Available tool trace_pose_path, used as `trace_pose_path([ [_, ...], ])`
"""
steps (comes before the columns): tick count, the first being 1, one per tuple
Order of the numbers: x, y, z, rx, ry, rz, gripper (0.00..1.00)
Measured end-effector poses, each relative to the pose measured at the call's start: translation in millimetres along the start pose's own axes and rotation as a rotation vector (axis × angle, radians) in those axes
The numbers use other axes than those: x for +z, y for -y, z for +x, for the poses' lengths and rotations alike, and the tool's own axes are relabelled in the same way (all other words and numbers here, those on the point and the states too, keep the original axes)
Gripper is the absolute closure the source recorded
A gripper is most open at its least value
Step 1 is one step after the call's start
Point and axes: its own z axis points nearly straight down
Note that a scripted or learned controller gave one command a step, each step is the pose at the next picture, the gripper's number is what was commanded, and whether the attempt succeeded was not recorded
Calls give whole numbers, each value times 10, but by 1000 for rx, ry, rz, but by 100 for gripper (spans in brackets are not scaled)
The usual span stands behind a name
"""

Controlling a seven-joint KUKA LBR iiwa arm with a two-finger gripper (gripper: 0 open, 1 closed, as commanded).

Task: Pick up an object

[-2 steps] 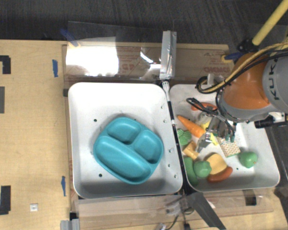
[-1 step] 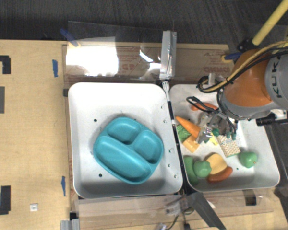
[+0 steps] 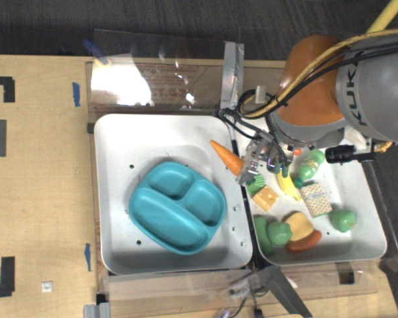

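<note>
My gripper [image 3: 252, 169] hangs low over the seam between the two white bins, below the orange wrist band. An orange toy carrot [image 3: 224, 155] lies tilted at the right edge of the left bin [image 3: 119, 138], its thick end touching the gripper's tip. Whether the carrot is gripped is not visible. Just under the gripper sit a green toy piece [image 3: 255, 187] and a yellow cheese block [image 3: 265, 199] in the right bin [image 3: 370, 240].
A teal divided plate [image 3: 178, 207] fills the middle of the left bin. The right bin holds several toy foods: a yellow banana [image 3: 289, 183], a green pepper [image 3: 306, 171], a speckled cracker [image 3: 316, 199], a green ball [image 3: 343, 220] and a red sausage [image 3: 305, 242].
</note>
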Motion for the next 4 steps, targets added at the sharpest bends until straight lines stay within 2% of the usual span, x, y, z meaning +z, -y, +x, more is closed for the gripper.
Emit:
trace_pose_path([
  [1,-674,-406,178,35,1,0,100],
  [2,-1074,-97,-309,-212,0,4,100],
  [3,-821,207,-73,-414,-7,4,100],
  [4,-436,129,326,-272,-9,5,100],
])
